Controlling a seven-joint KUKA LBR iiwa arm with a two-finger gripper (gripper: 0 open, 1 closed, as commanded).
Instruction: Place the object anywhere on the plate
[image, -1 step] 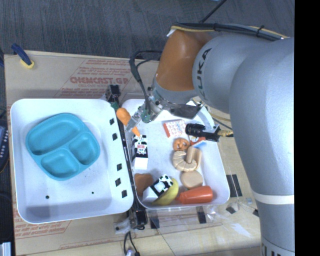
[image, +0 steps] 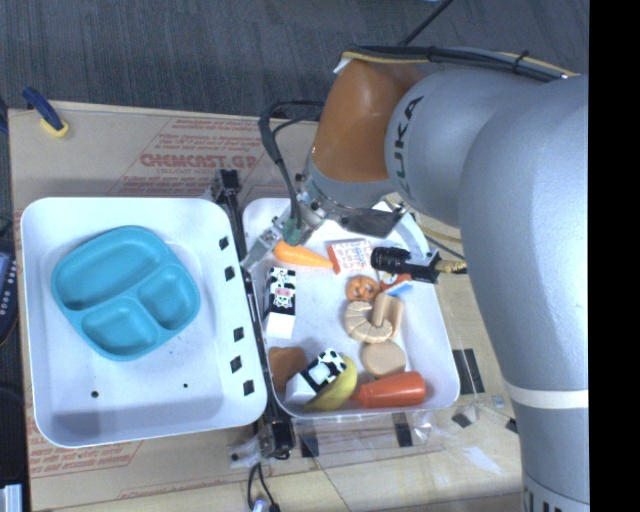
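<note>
A blue sectioned plate (image: 125, 290) lies in the left white bin (image: 60, 410), with nothing on it. My gripper (image: 285, 235) hangs low over the back left corner of the right bin (image: 440, 360), under the arm's orange band. An orange carrot (image: 305, 257) lies right below and beside the gripper, pointing right. Whether the gripper touches the carrot cannot be made out.
The right bin also holds a black-and-white carton (image: 282, 297), a red-and-white card (image: 350, 256), a tan mushroom (image: 375, 318), a red sausage-like piece (image: 390, 390), a yellow banana (image: 338, 393) and a brown piece (image: 288, 362). A black divider rail (image: 240, 290) separates the bins.
</note>
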